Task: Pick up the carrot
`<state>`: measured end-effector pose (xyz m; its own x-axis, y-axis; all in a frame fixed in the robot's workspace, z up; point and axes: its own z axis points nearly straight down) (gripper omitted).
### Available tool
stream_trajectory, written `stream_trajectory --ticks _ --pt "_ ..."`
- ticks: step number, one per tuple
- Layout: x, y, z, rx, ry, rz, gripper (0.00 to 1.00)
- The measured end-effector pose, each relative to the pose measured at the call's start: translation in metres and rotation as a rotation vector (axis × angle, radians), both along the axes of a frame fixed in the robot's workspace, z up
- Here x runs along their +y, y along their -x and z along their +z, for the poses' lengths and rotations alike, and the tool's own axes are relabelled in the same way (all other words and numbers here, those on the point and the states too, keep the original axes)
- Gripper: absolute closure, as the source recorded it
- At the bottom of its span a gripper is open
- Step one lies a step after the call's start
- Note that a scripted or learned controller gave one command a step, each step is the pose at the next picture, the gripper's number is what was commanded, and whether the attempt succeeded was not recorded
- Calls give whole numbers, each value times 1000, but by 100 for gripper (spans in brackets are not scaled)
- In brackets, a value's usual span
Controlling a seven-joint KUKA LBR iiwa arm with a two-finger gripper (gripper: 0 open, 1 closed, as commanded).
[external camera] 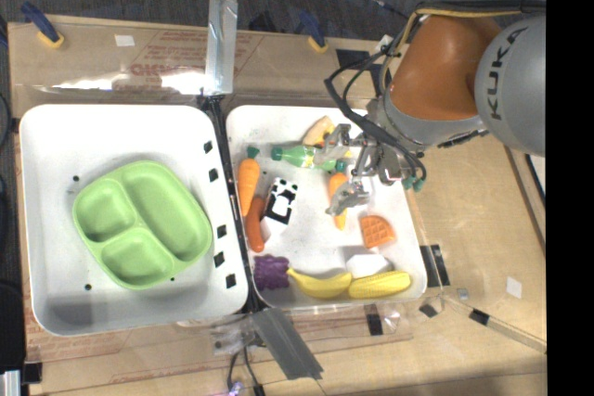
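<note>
End effector (353, 190) hangs low in right bin (408, 227) over a small orange piece (336, 185); clamp state unclear. Long carrot (248, 181) lies along left wall, untouched

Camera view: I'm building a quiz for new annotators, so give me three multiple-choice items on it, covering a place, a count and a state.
1. Where is the green plate?
A. In the left bin
B. In the other bin
C. On the bare bench

2. How many compartments does it have?
A. Two
B. Three
C. Five

3. The long carrot by the left wall of the right bin is:
A. Lying flat on the bin floor
B. Standing upright
C. Lifted in the air

Answers:
1 A, the plate sits inside that bin's walls.
2 B, ridges split it into three.
3 A, it lies along the wall, apart from the gripper.
</note>
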<state>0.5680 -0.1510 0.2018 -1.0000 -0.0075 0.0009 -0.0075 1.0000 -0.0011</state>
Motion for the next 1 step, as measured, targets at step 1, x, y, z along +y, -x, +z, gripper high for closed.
stream_trajectory --ticks 1 --pt "-38 -24 -110 -1 -1 -220 0"
